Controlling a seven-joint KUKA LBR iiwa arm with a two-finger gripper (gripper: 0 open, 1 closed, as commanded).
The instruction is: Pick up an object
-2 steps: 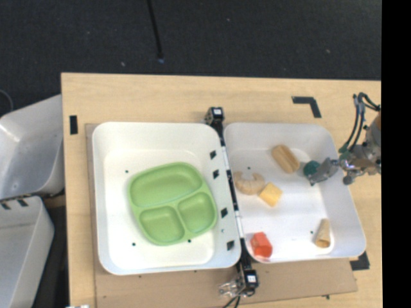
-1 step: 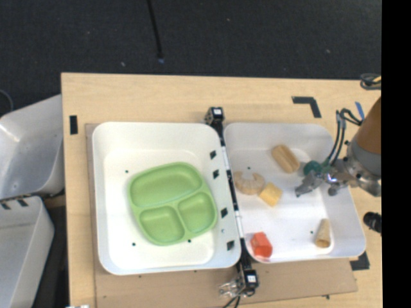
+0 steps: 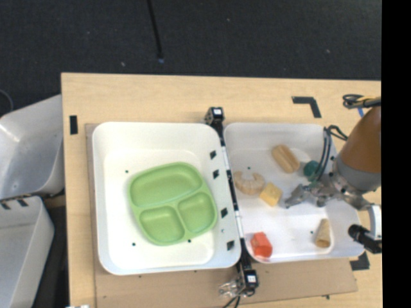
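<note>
While near the right bin wall, gripper (grip unclear, cannot tell) just beside yellow block.

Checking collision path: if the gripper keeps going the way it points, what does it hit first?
Likely the yellow block: the gripper points left toward it, low in the right bin. Depth is unclear from above.
</note>
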